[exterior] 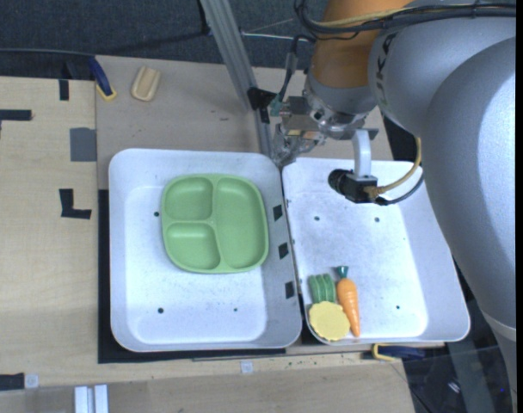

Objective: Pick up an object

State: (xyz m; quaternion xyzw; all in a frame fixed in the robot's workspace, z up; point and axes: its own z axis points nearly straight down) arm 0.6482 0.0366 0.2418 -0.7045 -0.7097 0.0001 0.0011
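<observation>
Orange toy carrot (349, 306) lies beside a yellow disc (329, 321) in the right white bin (416, 256); the gripper (287, 149) hovers above the bins' far edge.

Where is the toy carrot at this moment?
The toy carrot lies in the right bin, near its front-left corner, beside a yellow piece and a green piece.

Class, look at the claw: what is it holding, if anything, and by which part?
Nothing is visibly held. The claw is at the bins' far edge, away from the carrot and green plate.
</observation>
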